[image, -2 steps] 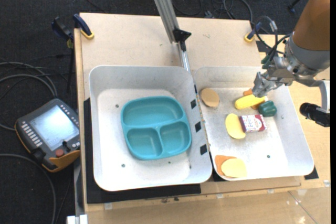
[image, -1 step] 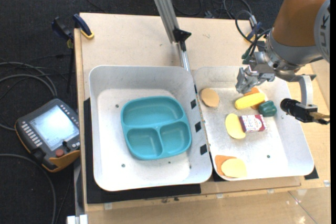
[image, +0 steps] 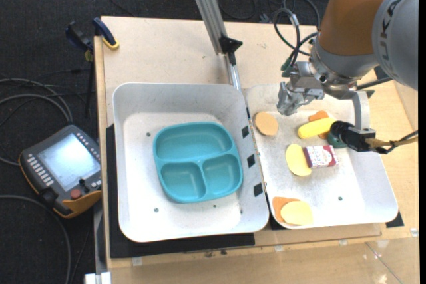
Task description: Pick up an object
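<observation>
Camera view: my hand (image: pixel 291 103), can't tell its state, hangs over the right bin (image: pixel 373 203) between round slice (image: pixel 267 124) and yellow piece (image: pixel 313 128), so I may miss both.

Teal tray (image: pixel 198 161), white bins (image: pixel 133 209), yellow banana (image: pixel 313 128) (orange-banded arm (image: pixel 363 10))

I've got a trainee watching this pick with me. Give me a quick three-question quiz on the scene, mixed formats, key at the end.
1. True or false: the teal divided tray lies in the right bin.
2. Which item lies nearest the gripper? A) the round tan slice B) the small red-and-white packet C) the orange-and-yellow piece at the near rim
3. Fill in: the yellow banana-shaped piece lies in the ___ bin.

Key: 1 false; 2 A; 3 right.
</observation>
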